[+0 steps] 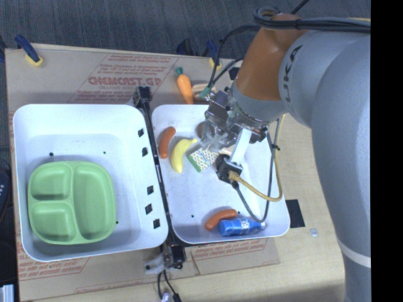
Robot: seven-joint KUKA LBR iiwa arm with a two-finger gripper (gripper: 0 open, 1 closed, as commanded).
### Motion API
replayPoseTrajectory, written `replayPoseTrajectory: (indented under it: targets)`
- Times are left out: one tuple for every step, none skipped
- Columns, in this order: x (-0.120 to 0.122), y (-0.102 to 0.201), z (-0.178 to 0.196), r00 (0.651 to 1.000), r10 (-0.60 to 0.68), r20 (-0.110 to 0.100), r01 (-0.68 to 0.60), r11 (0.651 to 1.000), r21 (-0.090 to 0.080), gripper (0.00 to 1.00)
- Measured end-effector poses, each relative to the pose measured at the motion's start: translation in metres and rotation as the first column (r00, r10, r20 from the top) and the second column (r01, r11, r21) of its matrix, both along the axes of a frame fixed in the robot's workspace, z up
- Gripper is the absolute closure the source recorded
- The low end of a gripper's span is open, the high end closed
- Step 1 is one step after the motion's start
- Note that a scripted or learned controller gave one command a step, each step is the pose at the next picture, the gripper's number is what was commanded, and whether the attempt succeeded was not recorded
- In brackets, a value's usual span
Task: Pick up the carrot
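The carrot (184,87), orange with a small green top, lies on the cardboard just beyond the far rim of the right bin (267,197), outside it. My gripper (212,143) hangs low inside the right bin, near its far middle. It is right above a green-and-white patterned piece (201,161) and sits to the right of and below the carrot in the view, well apart from it. The wrist and cables hide how the gripper stands.
In the right bin lie a yellow banana (181,155), a reddish sausage (165,141), an orange sausage-shaped piece (220,219) and a blue packet (242,226) at the near edge. The left bin (38,121) holds a green divided plate (71,201).
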State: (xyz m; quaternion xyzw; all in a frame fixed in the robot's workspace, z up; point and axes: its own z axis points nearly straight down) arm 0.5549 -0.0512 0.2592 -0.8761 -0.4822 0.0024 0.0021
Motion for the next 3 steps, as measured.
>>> replayPoseTrajectory:
  targets:
    - [0.033,0.005,0.061,0.977,-0.213,0.002,0.213,0.977,-0.002,1.0]
    - [0.013,-0.075,0.074,0.94,-0.34,0.003,0.34,0.94,-0.002,1.0]
    - [0.008,0.033,0.025,0.899,-0.439,0.0,0.439,0.899,-0.002,1.0]
